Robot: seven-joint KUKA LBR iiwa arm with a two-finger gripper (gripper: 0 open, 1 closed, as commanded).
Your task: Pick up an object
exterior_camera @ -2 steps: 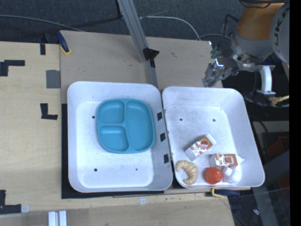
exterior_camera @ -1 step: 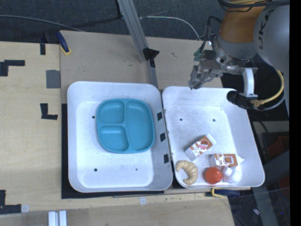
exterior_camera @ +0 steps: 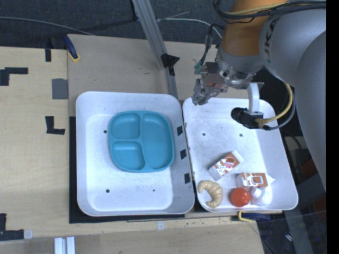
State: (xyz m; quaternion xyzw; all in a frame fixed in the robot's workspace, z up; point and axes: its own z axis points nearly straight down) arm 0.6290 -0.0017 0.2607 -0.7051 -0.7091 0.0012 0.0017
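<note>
Arm hanging over the far edge of the right bin (exterior_camera: 275, 142)

In the camera view the gripper (exterior_camera: 202, 96) is hovering with nothing in it; whether it is spread or closed I cannot tell. The croissant (exterior_camera: 211, 192), red ball (exterior_camera: 240, 197) and two cartons (exterior_camera: 225, 164) are lying clustered in the near corner, probably awaiting a descent

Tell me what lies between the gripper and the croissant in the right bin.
In the camera view, bare white bin floor lies between the gripper and the croissant; the small carton sits just right of that line.
</note>
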